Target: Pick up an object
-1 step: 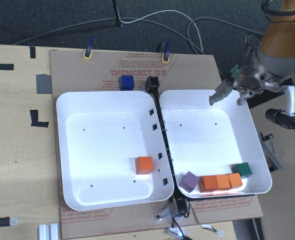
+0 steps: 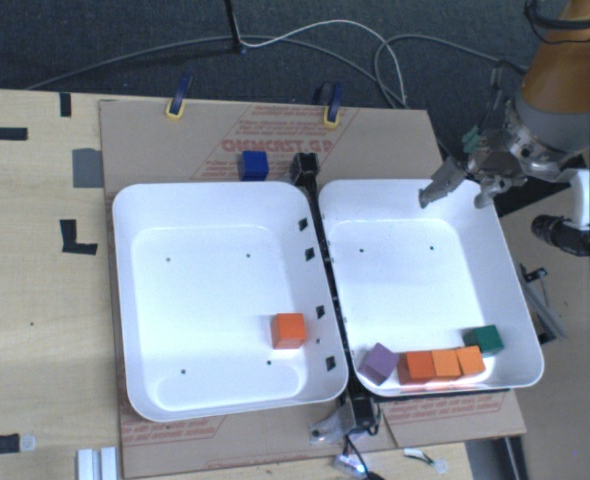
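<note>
Grey arm (image 2: 553, 98) at upper right, fingers (image 2: 437, 190) spread apart, pointing down-left, nothing between.

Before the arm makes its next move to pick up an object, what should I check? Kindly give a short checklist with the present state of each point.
1. Claw carries nothing: ok, its two spread fingers have nothing between them.
2. Claw is over a target: not ok, it hangs at the far edge of the right white plastic bin, away from the blocks.
3. Targets in the right bin: ok, small purple cube, two orange cubes and green cube lie along the near wall.
4. Room around them: not ok, they sit packed together.
5. Easier target: ok, lone orange cube in the left white bin stands free.
</note>
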Robot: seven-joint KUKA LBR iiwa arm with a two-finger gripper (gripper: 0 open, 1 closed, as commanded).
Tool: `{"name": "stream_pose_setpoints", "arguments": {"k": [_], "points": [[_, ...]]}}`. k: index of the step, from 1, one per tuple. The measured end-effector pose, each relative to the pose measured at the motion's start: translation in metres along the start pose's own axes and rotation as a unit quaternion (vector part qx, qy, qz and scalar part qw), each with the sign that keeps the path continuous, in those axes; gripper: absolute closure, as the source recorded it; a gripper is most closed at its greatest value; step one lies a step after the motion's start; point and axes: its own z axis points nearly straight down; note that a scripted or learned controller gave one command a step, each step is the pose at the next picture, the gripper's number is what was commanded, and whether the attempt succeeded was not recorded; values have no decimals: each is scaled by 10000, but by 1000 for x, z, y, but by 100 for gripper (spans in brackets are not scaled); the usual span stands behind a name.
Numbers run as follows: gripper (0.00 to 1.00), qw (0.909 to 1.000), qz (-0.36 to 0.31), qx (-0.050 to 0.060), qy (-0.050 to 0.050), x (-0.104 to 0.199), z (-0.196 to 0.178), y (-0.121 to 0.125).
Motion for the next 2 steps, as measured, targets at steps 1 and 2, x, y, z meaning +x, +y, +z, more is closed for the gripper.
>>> {"name": "stream_pose_setpoints", "arguments": {"k": [1,2], "points": [[0,10000,-1,20,4,9,47,1],[0,10000,-2,22,3,11,92,7]]}}
